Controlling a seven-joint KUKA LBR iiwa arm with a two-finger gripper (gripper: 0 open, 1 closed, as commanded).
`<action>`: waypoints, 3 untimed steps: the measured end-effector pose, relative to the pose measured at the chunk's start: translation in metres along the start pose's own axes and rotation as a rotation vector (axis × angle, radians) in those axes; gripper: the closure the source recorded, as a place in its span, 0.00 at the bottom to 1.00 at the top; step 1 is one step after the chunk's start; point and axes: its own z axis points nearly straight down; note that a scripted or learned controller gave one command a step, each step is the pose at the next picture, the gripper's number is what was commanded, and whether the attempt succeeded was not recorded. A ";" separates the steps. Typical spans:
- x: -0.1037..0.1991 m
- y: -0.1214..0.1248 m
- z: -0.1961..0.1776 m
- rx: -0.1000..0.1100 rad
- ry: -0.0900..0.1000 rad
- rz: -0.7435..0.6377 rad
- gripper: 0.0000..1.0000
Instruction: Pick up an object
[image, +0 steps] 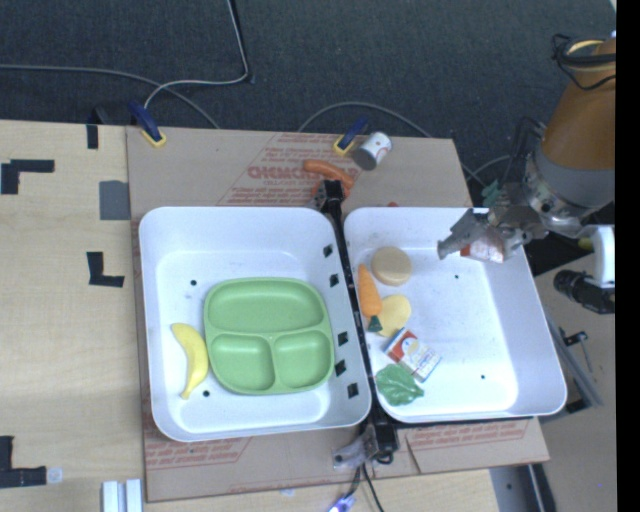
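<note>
My gripper (468, 240) hangs over the top right corner of the right bin (500, 340), reaching in from the right. A small red and white item (489, 252) shows right at the gripper; I cannot make out whether it is held or lies beneath. In the right bin's left part lie a tan round piece (391, 266), an orange carrot (369, 291), a yellow round piece (395, 309), a red and white packet (411, 353) and a green leafy piece (399, 384).
The left bin (170, 240) holds a green divided plate (268, 334) and a yellow banana (191, 358) at its left. An orange item (328, 170) and a grey cylinder (371, 150) lie on the cardboard behind the bins.
</note>
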 end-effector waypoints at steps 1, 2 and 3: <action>0.032 0.068 0.128 0.003 0.001 0.000 0.00; 0.032 0.098 0.197 -0.003 -0.002 -0.001 0.00; 0.032 0.098 0.188 -0.002 -0.002 -0.002 1.00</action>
